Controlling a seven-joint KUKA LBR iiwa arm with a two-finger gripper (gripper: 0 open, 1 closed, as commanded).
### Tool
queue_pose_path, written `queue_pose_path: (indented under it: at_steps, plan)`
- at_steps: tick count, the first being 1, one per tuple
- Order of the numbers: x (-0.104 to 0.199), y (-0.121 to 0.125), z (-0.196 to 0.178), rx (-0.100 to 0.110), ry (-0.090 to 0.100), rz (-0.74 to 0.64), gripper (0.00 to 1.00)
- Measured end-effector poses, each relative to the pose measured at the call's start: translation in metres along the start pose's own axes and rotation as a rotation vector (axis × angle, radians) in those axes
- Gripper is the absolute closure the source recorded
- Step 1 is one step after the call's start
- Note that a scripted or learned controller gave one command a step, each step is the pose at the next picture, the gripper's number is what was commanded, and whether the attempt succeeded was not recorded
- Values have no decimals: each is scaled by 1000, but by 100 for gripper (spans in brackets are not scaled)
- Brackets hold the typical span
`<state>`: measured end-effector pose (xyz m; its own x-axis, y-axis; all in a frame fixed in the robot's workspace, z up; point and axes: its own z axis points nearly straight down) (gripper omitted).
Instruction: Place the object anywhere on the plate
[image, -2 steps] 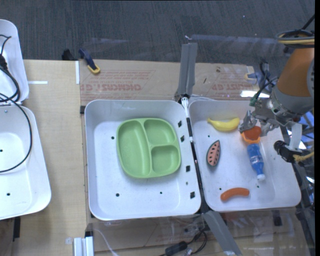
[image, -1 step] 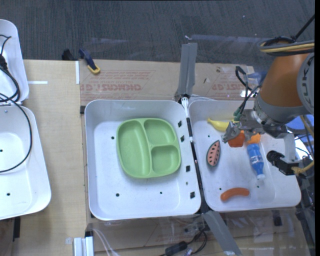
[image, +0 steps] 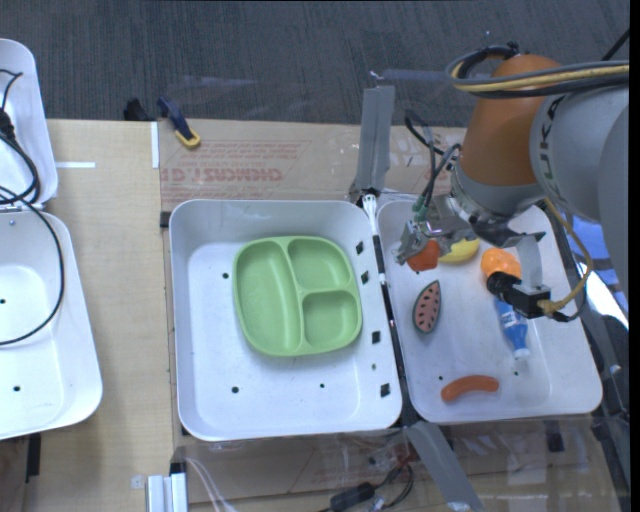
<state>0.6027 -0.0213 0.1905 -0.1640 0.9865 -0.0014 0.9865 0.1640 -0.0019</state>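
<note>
in right bin (image: 560, 385), gripper (image: 418, 245) sits low over red-orange piece (image: 425, 257), beside yellow piece (image: 460, 251); you can't tell whether it grips. plate (image: 297, 294) waits in left bin (image: 200, 330). risk: crowded toys, so you may snag the neighbour or lift nothing.

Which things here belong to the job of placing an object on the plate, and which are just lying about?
Belong to the job:
green divided plastic plate, in the left white bin
two-finger gripper, over a small red-orange object

Lying about, in the right white bin:
watermelon slice toy
yellow banana-like piece
orange ball
blue-and-white tube
orange sausage-shaped toy
</note>
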Motion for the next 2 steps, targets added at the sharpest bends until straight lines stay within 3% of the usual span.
queue_pose_path:
  at_steps: [1,2]
  plan:
    - [74,-19,0,1,1,-361,100]
    - [74,-19,-1,1,1,-360,0]
